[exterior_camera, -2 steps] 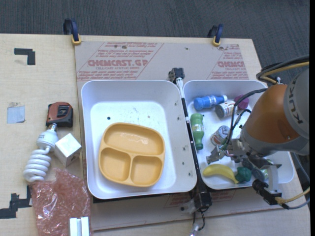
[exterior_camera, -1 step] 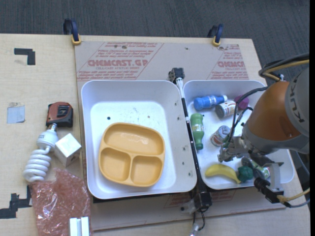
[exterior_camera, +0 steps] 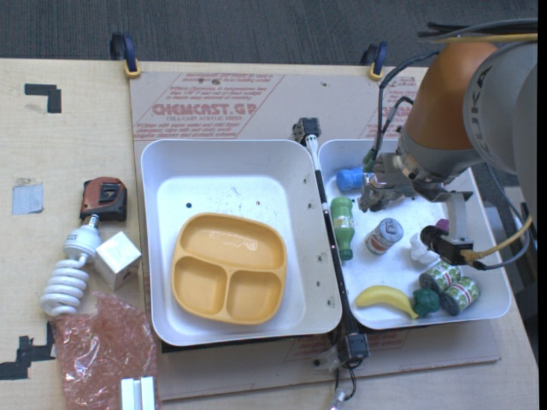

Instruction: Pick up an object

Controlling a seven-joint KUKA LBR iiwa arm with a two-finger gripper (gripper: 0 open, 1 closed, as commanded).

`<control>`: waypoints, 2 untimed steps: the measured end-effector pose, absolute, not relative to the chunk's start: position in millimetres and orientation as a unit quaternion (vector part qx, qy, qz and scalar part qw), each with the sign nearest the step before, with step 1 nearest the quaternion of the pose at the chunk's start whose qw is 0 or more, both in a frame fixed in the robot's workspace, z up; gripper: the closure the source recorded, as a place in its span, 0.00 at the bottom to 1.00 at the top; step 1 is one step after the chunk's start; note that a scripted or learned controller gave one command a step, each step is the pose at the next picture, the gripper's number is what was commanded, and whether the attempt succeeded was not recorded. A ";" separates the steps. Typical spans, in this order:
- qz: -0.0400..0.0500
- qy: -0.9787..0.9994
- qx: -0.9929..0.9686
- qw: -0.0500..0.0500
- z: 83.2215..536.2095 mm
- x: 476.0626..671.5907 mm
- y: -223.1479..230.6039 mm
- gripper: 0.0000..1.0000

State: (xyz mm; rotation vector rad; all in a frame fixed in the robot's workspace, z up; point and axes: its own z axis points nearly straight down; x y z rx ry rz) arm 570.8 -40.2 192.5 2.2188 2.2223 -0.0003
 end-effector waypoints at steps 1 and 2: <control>0.000 0.708 0.706 0.001 192.5 570.8 -40.3 0.00; 0.000 0.707 0.707 0.001 145.6 633.4 -107.4 0.00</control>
